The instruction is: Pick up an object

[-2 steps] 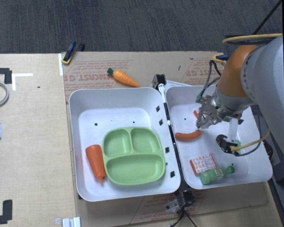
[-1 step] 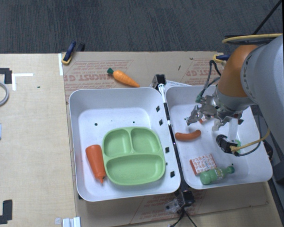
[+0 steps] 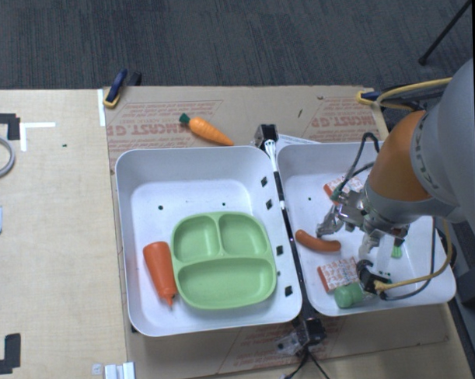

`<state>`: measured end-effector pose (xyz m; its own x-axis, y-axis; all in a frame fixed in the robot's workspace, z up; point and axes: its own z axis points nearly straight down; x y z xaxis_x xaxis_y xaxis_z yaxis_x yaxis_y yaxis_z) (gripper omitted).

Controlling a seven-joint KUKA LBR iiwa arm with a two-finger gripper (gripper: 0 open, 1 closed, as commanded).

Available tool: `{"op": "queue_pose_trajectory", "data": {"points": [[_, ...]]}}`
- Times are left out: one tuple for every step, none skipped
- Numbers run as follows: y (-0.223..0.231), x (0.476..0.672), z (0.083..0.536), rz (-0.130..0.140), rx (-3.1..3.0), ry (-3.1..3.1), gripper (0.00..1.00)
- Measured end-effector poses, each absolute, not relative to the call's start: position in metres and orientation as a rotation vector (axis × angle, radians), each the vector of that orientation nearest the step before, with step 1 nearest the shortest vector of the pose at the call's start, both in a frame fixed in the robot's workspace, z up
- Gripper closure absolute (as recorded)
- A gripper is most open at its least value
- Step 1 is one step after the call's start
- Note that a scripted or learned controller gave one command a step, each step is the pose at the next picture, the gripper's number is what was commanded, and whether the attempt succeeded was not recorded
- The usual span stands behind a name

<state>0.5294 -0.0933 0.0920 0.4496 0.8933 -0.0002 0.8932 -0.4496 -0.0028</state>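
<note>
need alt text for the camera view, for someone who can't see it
A grey robot arm's pincer hangs over a brown toy sausage in the right white bin. The left white bin holds a green divided plastic plate and an orange toy carrot.

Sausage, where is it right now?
The sausage lies in the right bin, near its left wall, just left of the pincer and above the red-and-white packet.

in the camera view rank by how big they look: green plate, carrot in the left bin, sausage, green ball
1. green plate
2. carrot
3. sausage
4. green ball, partly hidden, so it may be closer to the sausage than it looks
</note>
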Motion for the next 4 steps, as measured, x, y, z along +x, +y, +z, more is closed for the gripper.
{"op": "queue_pose_trajectory", "data": {"points": [[-0.115,0.562,0.092,0.002,-2.659,-1.673,0.00],[-0.095,0.624,0.092,0.002,-2.587,-1.782,0.00],[-0.095,0.624,0.102,0.004,-2.584,-1.788,1.00],[-0.116,0.602,0.274,0.003,-2.550,-1.836,1.00]]}}
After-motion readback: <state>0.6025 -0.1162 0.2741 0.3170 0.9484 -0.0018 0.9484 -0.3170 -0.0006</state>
